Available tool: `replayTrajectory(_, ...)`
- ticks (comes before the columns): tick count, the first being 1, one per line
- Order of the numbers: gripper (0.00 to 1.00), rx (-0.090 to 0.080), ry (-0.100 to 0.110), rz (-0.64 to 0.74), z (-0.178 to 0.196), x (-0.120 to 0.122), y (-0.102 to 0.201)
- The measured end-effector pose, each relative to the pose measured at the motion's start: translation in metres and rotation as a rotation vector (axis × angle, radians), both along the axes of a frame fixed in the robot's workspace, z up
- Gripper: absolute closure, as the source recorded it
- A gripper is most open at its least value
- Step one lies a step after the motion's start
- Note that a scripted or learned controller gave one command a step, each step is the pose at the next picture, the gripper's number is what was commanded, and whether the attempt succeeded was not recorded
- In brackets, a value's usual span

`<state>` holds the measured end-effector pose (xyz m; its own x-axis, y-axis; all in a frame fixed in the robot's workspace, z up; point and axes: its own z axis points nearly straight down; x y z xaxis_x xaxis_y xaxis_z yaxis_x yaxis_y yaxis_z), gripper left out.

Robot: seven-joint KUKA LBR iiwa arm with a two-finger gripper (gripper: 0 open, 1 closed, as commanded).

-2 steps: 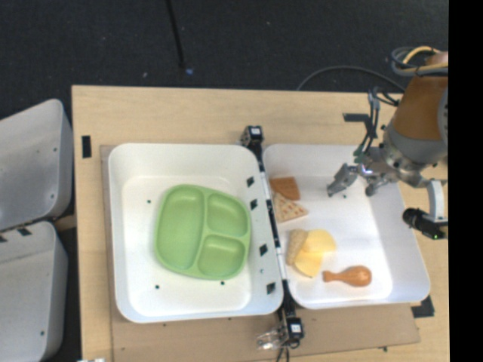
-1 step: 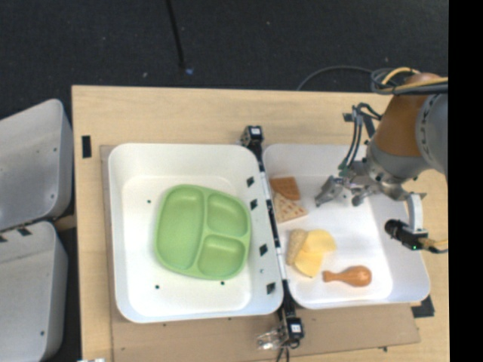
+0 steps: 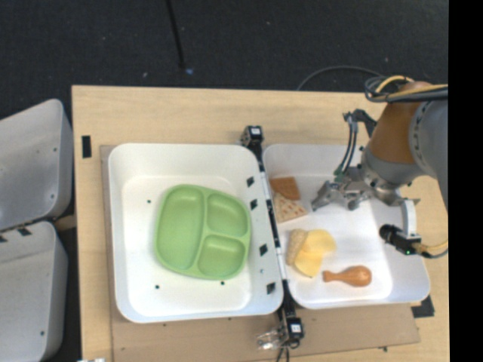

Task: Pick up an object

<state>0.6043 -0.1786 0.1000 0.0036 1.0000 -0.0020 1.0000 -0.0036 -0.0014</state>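
Arm [image 3: 407, 138] reaching from right, tool [image 3: 332, 194] low, pointing left.

No readable text, labels, brand names, numbers or signs appear anywhere: none on the tabletop [image 3: 90, 225], the two white bins [image 3: 121, 164], or the items inside them.

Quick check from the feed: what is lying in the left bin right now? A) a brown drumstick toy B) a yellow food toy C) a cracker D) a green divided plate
D, the green divided plate lies in the left bin, while the food toys lie in the right bin.
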Motion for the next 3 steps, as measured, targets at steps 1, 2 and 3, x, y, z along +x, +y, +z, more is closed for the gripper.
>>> replayTrajectory(1,1.0,-0.001,-0.005,-0.002,0.013,0.001,-0.001)
replayTrajectory(2,1.0,0.0,-0.009,0.006,0.075,0.005,0.004)
replayTrajectory(3,1.0,0.0,-0.006,0.007,0.118,0.008,0.006)
